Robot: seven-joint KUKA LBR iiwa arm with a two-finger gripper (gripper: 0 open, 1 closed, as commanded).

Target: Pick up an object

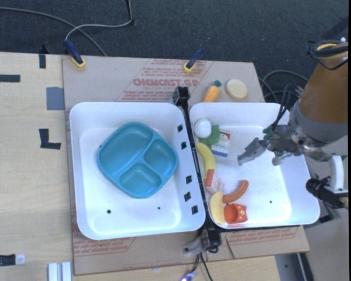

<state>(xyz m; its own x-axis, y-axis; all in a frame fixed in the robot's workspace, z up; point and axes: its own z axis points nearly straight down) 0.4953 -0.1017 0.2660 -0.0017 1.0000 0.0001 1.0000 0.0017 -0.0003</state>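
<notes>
On the table (23, 157), the left bin (82, 174) holds 1 blue divided plate (138, 159) with 3 compartments. In the right bin (281, 212), along the left wall, lie a white egg (203, 127), a small carton (220, 143), and a yellow banana (207, 160), long axis running top to bottom, slightly curved. Below sit a yellow piece (216, 206), a red piece (236, 213) and a sausage (236, 191), orange-red, slanting up to the right. The hand (258, 151) hovers over bare bin floor, fingers spread wide, holding nothing.
</notes>
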